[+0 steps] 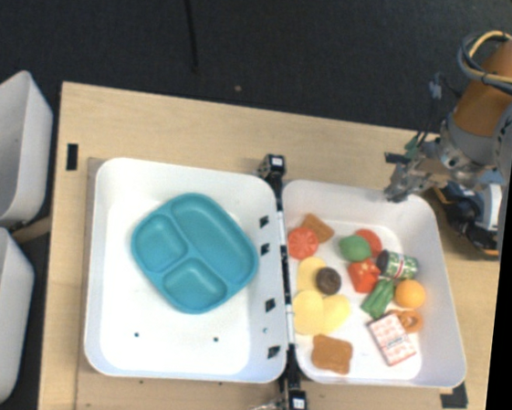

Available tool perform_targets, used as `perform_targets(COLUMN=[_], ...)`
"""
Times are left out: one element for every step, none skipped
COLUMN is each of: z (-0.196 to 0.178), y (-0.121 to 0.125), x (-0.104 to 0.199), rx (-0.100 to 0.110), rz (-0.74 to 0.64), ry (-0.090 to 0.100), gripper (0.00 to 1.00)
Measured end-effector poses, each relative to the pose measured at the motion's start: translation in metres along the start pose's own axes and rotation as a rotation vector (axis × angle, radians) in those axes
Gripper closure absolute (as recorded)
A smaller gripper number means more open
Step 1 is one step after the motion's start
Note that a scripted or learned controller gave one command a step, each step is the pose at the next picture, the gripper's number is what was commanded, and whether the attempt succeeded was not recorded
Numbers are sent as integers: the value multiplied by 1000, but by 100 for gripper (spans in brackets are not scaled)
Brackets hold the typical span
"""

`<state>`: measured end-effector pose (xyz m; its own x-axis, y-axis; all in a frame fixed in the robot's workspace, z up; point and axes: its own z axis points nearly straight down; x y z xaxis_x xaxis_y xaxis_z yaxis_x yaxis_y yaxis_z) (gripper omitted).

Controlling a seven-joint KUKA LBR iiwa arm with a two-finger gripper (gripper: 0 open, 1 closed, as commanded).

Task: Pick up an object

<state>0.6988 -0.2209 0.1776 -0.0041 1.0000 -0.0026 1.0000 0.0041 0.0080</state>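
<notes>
The right bin (443,294) holds several toy foods: a red tomato (302,242), an orange wedge (317,227), a green piece (355,248), a red pepper (364,275), a small can (397,263), an orange (410,293), a brown donut (327,279), yellow pieces (322,314), a brown toast (332,352) and a red-and-white box (392,338). My gripper (407,185) hangs over that bin's far rim, behind and apart from the food. It looks open, with nothing between its fingers.
A teal divided plate (195,252) lies in the left bin (100,320). A black-clipped divider (275,275) separates the two bins. White chair-like shapes (0,152) stand at the far left. The arm's orange band (484,97) is at the upper right.
</notes>
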Motion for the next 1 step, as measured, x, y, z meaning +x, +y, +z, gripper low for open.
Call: perform_targets(z=[-45], y=[0], x=[-1], rx=[1], rz=[-2], ry=[0], gripper=[100])
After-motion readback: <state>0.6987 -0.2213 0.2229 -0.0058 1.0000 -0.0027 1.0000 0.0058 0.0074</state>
